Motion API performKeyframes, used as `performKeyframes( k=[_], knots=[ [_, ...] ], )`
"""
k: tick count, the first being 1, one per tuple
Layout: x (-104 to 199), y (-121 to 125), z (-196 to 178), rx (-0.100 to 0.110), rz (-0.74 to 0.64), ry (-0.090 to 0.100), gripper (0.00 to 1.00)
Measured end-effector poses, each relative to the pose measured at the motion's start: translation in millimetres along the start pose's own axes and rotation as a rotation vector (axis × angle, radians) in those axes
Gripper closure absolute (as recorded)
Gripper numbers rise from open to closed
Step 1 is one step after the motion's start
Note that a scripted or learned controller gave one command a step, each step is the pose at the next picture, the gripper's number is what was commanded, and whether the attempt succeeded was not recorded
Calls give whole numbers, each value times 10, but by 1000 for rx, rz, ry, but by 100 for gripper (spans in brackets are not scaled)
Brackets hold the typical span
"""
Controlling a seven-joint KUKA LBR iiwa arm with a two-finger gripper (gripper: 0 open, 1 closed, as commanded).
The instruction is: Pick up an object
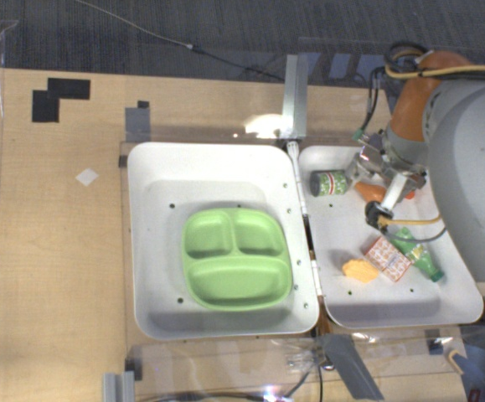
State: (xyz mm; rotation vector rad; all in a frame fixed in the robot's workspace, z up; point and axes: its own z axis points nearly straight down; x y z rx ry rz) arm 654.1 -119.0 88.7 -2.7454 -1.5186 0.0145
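My gripper (pixel 364 169) hangs over the far part of the right bin (pixel 393 304), reaching in from the right below the orange wrist band. Just to its left a small green can (pixel 330 182) lies on its side. An orange item (pixel 371 190) lies right under the gripper, partly hidden by it. Nearer the front lie a yellow piece (pixel 359 270), a red-and-white checkered packet (pixel 387 258) and a green bottle (pixel 419 255). Nothing shows in the gripper's hold.
The left bin (pixel 150 224) holds a green divided plate (pixel 236 255). A raised divider edge (pixel 303 224) separates the two bins. The grey arm body covers the right bin's right side.
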Motion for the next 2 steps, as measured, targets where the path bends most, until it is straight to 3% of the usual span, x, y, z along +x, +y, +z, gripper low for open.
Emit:
performKeyframes(
  k=[1, 2],
  knots=[
    [-16, -15, -74, 12, -9, -7, 100],
    [152, -765, -951, -10, -268, 6, 100]
  ],
)
